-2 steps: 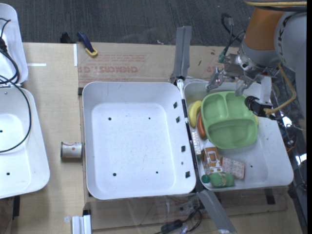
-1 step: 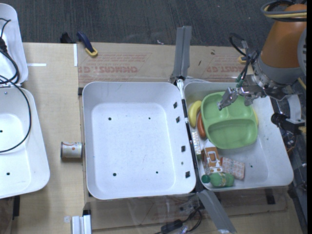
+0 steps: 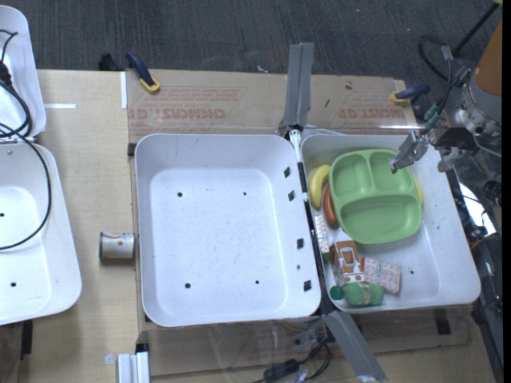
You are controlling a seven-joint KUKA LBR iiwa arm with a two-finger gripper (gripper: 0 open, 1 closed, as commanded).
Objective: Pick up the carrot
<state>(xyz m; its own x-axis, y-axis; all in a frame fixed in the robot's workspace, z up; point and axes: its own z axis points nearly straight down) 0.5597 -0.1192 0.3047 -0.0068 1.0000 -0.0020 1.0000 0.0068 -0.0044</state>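
Floor (image 3: 239, 14): dark grey carpet with a faint ribbed weave, running along the far side.
Counter (image 3: 88, 158): pale wood top, bare at the left between the white pieces.
Cardboard (image 3: 215, 102): brown sheet lying flat on the counter's far part, printed lettering reading upside down from here.
Clamps (image 3: 142, 70): blue-handled, one at the cardboard's far left corner, another (image 3: 409, 94) at its far right.
Divider (image 3: 299, 86): grey upright strip rising at the far side.
Cable (image 3: 24, 118): black, looping over the white shape at the left edge.
Light: even and soft, no hard shadows.
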